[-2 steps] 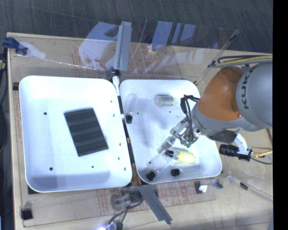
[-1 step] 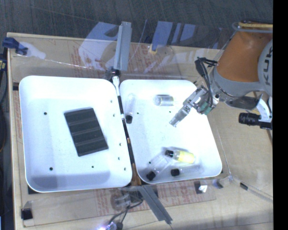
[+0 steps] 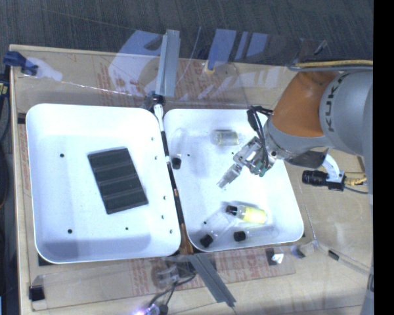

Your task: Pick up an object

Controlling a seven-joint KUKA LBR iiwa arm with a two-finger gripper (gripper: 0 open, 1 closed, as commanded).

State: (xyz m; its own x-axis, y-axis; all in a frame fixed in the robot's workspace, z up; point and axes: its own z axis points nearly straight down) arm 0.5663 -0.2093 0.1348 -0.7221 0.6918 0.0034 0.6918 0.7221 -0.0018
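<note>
Several clear items (image 3: 226, 137) blurred, fingers (image 3: 227, 178) indistinct

Right bin (image 3: 289, 202): yellow bottle (image 3: 249, 213) with black cap lies on its side near the front; clear bottle (image 3: 226, 137) lies near the rear; small dark pieces (image 3: 239, 235) rest along the front.

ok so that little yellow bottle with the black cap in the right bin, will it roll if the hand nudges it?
Probably. The yellow bottle lies on its side on the right bin floor, and looks rounded, so a sideways push would likely roll it. It looks small, so probably light. The smooth-looking body may slip between fingers.
</note>
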